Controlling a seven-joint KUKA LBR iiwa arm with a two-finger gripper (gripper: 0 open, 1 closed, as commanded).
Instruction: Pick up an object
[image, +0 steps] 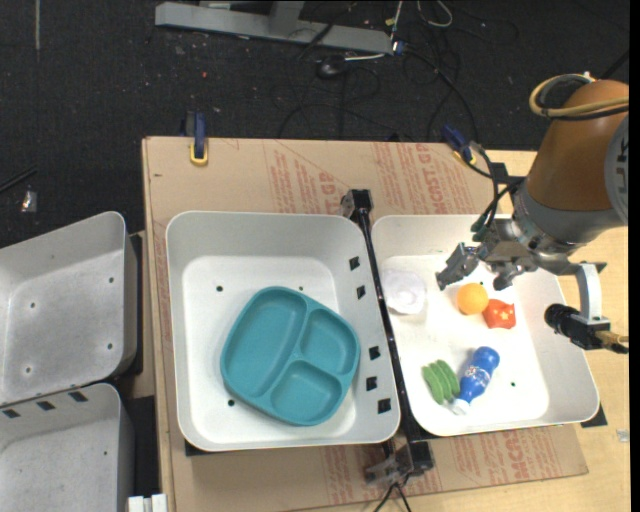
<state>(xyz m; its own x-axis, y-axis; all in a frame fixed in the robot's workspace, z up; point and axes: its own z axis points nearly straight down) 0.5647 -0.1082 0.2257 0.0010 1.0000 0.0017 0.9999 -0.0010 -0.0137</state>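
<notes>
A brown cardboard sheet (270, 175) on dark floor is seen under the right shallow white bin (570, 400), where a small round orange ball (472, 298) lies just below the empty, spread two-finger gripper (483, 268).

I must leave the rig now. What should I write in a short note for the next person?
Hand: above the right bin, near its back, over the orange ball; it holds nothing that I can see.
Right bin: orange ball, red piece, blue bottle, green piece, white lid.
Left bin: teal tray.
Done: nothing lifted.
Left: grasp one object and lift it.
</notes>
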